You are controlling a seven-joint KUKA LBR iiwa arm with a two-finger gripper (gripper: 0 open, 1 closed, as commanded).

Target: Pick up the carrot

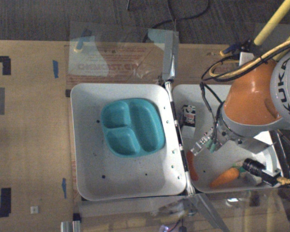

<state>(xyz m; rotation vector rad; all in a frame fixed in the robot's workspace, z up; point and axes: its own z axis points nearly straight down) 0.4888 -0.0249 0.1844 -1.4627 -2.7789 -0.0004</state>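
Carrot (225,177) near gripper (207,144), down-right of it in view, apart from it. Long axis slanted, tip down-left, top end up-right. Gripper opening: cannot tell. Reddish piece (191,166) down-left of gripper, small carton (189,115) up-left, teal plate (133,128) well left. No obstacle seen between gripper and carrot.

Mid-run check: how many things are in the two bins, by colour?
Teal: 1, divided plate, left bin.
Orange: 1, carrot, right bin.
Red: 1, slim piece at right bin's left wall.
Black and white: 1, small item, right bin.
Total: 4
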